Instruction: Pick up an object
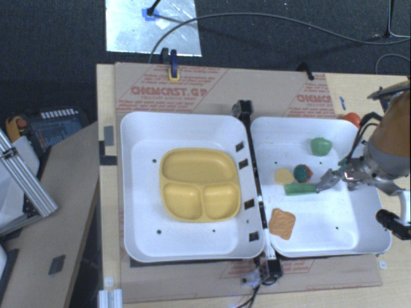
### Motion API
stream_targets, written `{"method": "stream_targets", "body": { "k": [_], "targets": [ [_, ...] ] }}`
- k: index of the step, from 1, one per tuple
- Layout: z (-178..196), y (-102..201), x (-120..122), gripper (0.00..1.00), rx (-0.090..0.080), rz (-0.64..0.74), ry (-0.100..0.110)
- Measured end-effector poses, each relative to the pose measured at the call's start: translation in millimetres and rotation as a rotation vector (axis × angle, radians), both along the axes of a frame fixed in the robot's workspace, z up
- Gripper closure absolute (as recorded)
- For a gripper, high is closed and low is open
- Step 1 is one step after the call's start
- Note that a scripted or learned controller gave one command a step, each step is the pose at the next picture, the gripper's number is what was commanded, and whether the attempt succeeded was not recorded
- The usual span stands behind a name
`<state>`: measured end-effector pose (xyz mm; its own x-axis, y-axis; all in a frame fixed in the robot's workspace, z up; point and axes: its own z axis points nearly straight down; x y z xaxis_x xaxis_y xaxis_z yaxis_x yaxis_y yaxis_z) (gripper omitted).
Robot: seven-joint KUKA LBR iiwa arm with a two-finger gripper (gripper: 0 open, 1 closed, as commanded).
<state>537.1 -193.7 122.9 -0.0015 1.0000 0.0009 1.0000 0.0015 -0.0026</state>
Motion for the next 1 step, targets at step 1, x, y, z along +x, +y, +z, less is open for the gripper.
{"method": "stream_targets", "body": {
  "k": [1],
  "targets": [
    [-38.2, -0.4, 1.0, 0.0, -0.001, -0.001, -0.004]
  ]
}}
